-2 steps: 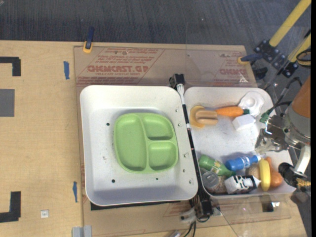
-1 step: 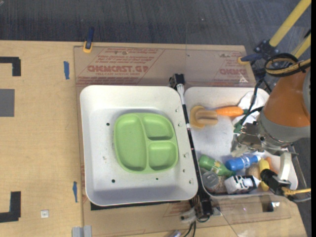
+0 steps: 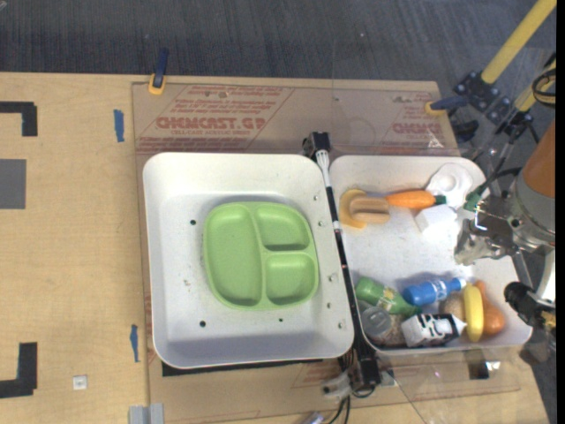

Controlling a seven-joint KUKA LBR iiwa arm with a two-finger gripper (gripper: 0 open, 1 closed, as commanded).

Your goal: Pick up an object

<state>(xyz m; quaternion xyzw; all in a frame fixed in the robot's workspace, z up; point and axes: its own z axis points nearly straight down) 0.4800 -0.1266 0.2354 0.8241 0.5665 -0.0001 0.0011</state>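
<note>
Toys crowded the right bin's (image 3: 415, 246) near end, a banana (image 3: 473, 311) and blue bottle (image 3: 432, 289) just below the gripper (image 3: 474, 239), whose grip I couldn't make out; it looked poised to descend onto one.

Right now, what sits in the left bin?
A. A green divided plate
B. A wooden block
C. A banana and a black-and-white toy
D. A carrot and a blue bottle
A: the green divided plate lies alone in the left bin, while the carrot, blue bottle and banana all lie in the right bin.
</note>
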